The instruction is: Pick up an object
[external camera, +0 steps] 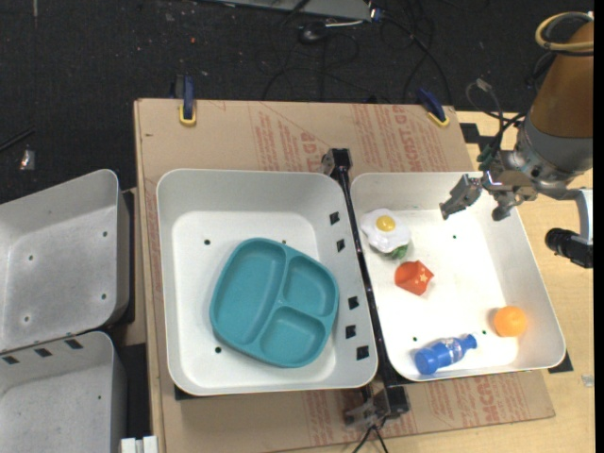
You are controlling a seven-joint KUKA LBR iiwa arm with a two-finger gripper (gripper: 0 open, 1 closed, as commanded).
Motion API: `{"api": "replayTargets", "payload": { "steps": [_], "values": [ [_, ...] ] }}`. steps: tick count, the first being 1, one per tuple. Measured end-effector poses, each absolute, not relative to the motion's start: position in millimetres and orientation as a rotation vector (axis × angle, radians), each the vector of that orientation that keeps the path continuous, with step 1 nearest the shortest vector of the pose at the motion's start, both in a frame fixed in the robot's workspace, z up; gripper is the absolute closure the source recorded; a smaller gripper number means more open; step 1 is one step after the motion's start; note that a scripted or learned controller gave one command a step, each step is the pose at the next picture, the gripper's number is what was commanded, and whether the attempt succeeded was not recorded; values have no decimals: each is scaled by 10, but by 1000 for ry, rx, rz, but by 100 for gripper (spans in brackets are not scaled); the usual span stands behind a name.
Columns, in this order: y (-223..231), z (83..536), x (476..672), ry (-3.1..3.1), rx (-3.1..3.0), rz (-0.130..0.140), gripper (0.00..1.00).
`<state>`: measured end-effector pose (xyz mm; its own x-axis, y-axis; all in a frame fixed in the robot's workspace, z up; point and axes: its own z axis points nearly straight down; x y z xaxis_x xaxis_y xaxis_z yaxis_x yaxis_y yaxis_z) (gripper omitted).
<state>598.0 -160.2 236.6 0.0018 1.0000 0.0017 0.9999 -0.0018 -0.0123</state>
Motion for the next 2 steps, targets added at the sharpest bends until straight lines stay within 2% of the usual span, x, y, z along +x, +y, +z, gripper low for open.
{"api": "replayTargets", "payload": {
  "steps": [1,2],
  "values": [
    [-1598,2439,6006,-2223,-2221,0,0],
    [-1566,1802,5965,-2217,-2219,6,0]
  ]
}}
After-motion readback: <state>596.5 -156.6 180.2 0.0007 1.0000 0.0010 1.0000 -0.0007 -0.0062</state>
